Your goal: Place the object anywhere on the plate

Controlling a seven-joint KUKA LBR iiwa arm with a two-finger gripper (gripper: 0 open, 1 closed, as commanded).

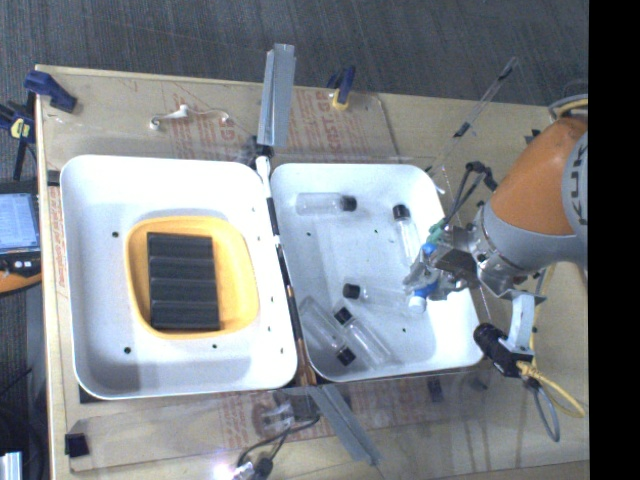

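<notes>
A yellow plate with a dark ribbed insert lies in the left bin. Several clear vials with black caps lie in the right bin: one near the top, one upright-slanted at the right, two at the bottom left, and a small cap piece. My gripper hangs over the right bin's right side, just below the slanted vial.
A grey metal bar stands behind the bins, with blue clamps on the bench edge. Cables run at the right by the arm. A tablet sits at the far left.
</notes>
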